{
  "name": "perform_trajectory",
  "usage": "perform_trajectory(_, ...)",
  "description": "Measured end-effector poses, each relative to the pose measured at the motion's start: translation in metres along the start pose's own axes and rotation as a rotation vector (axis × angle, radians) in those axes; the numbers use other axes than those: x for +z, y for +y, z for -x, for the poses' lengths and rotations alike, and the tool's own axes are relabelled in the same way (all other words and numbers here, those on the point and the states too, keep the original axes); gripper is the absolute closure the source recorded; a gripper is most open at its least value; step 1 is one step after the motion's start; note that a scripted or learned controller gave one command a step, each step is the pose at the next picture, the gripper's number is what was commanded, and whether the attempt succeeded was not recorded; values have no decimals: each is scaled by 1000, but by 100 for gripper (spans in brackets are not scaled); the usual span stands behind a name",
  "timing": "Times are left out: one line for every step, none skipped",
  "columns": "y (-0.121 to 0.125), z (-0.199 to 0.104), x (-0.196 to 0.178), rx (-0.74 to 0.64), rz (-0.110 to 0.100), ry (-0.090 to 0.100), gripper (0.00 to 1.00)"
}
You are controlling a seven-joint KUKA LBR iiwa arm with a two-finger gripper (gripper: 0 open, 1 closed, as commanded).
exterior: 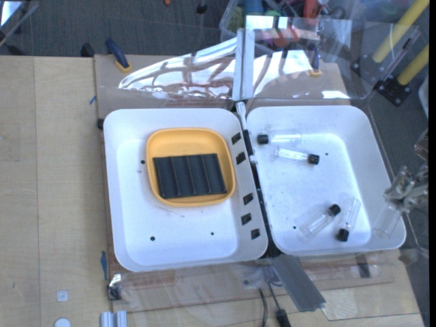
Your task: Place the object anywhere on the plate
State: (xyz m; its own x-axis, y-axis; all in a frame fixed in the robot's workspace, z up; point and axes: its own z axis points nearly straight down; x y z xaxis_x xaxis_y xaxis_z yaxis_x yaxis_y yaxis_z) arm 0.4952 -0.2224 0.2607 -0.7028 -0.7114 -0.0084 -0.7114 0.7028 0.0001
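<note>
Vials (pixel 297 155) are scattered in the right bin (pixel 361 125), four clear tubes with black caps, lying flat at different angles. Jaws (pixel 402 195) sit at that bin's right edge, can't tell if they're spread. Nearest vial (pixel 347 220) lies just left, long axis roughly upright; plate (pixel 191 139) sits in the left bin (pixel 129 237).

A grey metal two-finger gripper (pixel 407 191) enters at the camera view's right edge, at roughly four o'clock. It looks pale, thin and blurred, its outline hard to make out. It points toward nine o'clock, low in the scene. The frame edge cuts off the wrist and the arm behind it.
</note>
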Motion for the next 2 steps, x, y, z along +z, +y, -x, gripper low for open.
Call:
perform_trajectory(-6, 6, -9, -276, 0, 0, 100)
perform_trajectory(10, -10, -23, -548, 2, 0, 100)
